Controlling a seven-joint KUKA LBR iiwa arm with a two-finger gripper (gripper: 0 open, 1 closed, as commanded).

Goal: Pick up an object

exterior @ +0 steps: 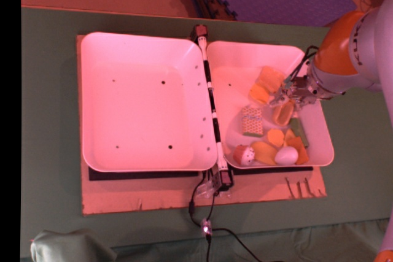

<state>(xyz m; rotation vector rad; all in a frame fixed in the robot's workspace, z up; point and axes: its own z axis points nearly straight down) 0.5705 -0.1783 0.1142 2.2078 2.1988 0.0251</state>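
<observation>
Nearest camera: grey cloth (67,246) at near-left bench edge. Right bin (319,156) holds target clutter: white egg (286,155) near edge, smooth, likely slippery; checkered block (252,121) stiff, flat-sided, easier grasp across sides. Gripper (288,100) over orange pieces; jaw state cannot tell.

The robot arm (359,49) is a thick, smooth, rounded limb with a light grey shell, tinted slightly pink by the warm light. A broad, glossy orange band (338,49) wraps around it just above the wrist, with a short run of grey letters on the shell beside it, too small to read. Below the band a grey wrist section narrows into the claw (288,97), a smaller, darker cluster of metal-coloured parts, with a thin dark cable (305,58) looping alongside the wrist.
</observation>
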